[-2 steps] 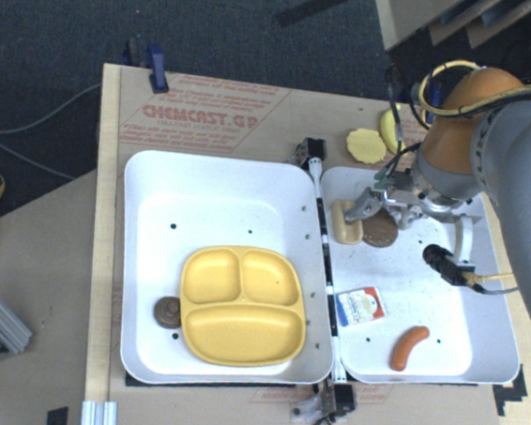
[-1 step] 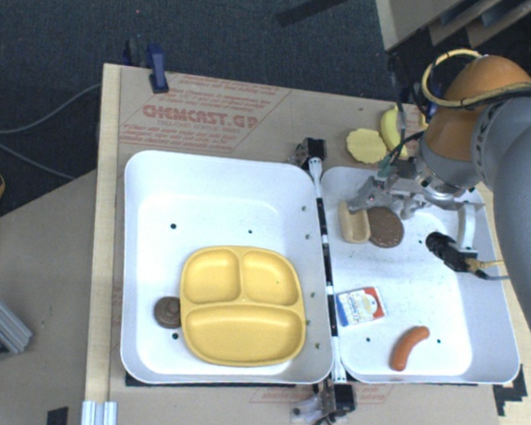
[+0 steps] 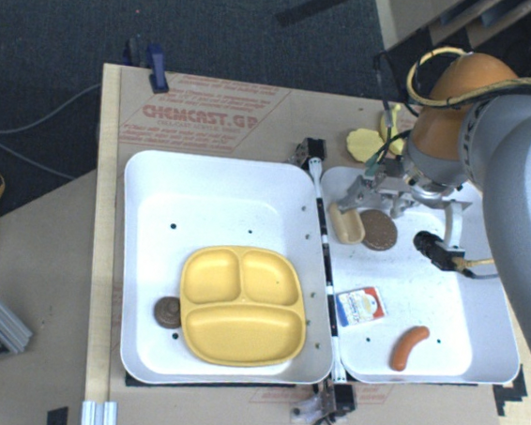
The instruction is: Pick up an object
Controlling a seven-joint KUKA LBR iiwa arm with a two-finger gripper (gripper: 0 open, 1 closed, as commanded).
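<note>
Where bench (image 3: 210,116) bears bins (image 3: 149,242), possibly carpet (image 3: 59,25)

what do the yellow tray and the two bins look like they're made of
Tray: probably moulded plastic, smooth with a slight sheen, going by its rounded compartments and even yellow colour. Left bin and right bin: likely thin formed plastic, glossy white, with soft rolled rims and rounded corners. The look alone cannot rule out coated metal.
</note>
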